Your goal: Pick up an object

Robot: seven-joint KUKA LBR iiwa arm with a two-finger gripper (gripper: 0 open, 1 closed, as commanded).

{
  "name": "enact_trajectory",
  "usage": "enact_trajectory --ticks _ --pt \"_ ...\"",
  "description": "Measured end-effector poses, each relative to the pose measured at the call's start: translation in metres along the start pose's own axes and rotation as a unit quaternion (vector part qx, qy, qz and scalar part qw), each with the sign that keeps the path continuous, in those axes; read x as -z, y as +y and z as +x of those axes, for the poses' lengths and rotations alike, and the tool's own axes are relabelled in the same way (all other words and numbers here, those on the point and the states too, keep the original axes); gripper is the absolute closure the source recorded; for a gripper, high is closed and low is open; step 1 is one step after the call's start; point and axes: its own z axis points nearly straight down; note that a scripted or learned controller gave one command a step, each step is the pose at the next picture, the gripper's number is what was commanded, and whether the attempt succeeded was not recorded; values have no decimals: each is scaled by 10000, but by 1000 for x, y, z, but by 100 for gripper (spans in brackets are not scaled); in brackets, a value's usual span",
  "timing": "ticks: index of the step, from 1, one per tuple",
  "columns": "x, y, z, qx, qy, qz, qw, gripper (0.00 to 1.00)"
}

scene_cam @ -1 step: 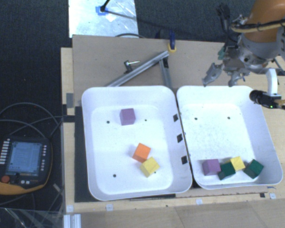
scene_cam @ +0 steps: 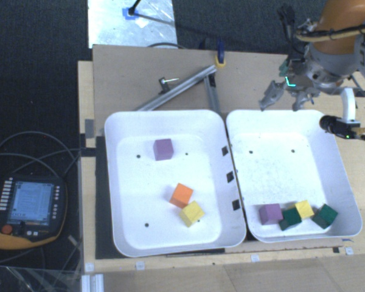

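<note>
Seven small blocks lie in two shallow white bins set side by side on a bench, seen from above at a slant. In the left bin (scene_cam: 118,163) a purple block (scene_cam: 163,149) sits alone toward the far end. Nearer the front, an orange block (scene_cam: 181,194) and a yellow block (scene_cam: 192,213) rest corner to corner, touching or very nearly so. In the right bin (scene_cam: 334,163) four blocks cluster along the front wall: a second purple block (scene_cam: 270,213), a dark green block (scene_cam: 289,218) pressed beside it, a small yellow block (scene_cam: 303,208) just behind that, and another dark green block (scene_cam: 325,215) at the right end.

The gripper (scene_cam: 284,99) hangs over the far rim of the right bin, well apart from every block. Its two fingers are spread, with nothing between them, though their tips are small and somewhat blurred. Above it rises the grey arm with its orange band (scene_cam: 350,5), entering from the upper right.

A metal bar (scene_cam: 176,89) lies slanted on the bench behind the left bin. A handheld control pendant (scene_cam: 27,208) with a screen rests on the dark floor to the left, cables looping around it.
</note>
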Motion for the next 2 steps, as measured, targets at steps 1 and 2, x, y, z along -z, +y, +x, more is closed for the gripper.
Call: enact_trajectory --ticks 1,2 --pt "-61 -6 0 -17 -3 29 10000 0" --pt "-104 -5 -5 -19 -5 22 10000 0"
